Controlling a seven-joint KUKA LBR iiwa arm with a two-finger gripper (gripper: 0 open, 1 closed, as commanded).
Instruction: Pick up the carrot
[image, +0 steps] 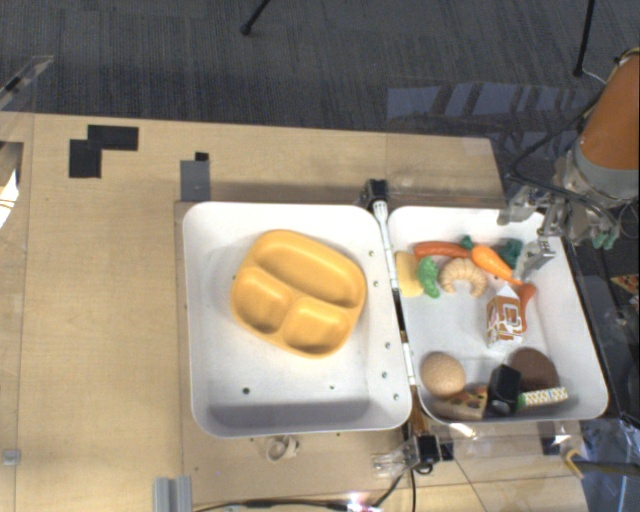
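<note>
**Carrot waits at the back of the right bin**

Near the far wall of the right bin (590, 345), the carrot (490, 261) lies on its side, orange, with a green top at its far end. It sits in a tight cluster: a croissant (462, 275) is just beside it toward the near side, a red sausage (438, 249) lies beyond that to the left, and a green piece (429, 277) sits further left. A small carton (506, 318) lies just below the carrot's thin end.

By its look the carrot is a toy, so probably light, stiff and fairly smooth. A tapered, slick body could squirt out of a pinch taken near the tip. The thick middle, gripped across its width, seems the safest hold, with the fingers coming down on the two long sides where the croissant leaves some room.

The gripper (532, 240) hangs at the bin's far right corner, just beside the carrot's right end. Two metal fingers (546, 228) show with a gap between them, so the jaws appear parted, though how widely is hard to judge. Nothing sits between them, and they seem clear of the carrot.

The left bin (200, 300) holds a yellow tray (297, 290).
</note>
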